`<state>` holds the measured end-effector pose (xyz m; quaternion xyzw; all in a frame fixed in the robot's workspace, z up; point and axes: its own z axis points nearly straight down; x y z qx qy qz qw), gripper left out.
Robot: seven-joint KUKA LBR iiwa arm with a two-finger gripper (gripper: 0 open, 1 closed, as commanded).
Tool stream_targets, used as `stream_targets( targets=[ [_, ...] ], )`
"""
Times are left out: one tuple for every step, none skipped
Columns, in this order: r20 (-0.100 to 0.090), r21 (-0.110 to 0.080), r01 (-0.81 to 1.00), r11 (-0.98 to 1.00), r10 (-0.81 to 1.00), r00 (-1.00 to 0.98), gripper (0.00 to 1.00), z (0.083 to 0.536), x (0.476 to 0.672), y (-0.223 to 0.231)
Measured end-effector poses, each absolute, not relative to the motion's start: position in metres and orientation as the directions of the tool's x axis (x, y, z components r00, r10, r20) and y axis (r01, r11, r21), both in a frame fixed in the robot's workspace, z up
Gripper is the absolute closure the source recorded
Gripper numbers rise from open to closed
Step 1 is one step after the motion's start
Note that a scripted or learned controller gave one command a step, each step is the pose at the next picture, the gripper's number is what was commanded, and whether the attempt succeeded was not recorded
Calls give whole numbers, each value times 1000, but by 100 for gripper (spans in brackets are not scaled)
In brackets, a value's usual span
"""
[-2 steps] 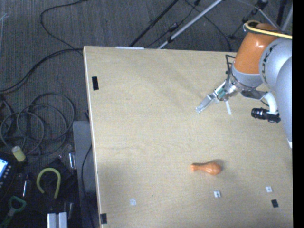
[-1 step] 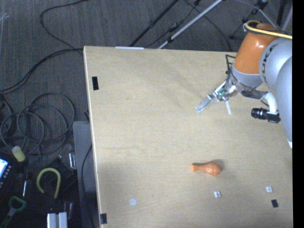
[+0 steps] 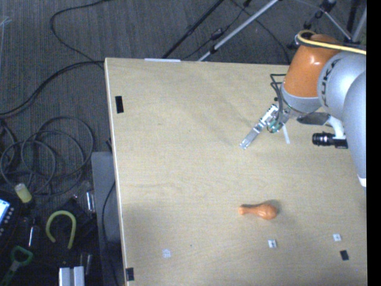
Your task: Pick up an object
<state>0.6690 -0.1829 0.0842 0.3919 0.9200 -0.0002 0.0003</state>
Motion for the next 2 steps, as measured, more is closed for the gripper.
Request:
stream_targets(
  targets=[
    [-2, 5, 721, 693, 721, -693, 100, 95, 670, -181],
    [-1, 2, 756, 655, 756, -655, 100, 169, 655, -154]
  ],
)
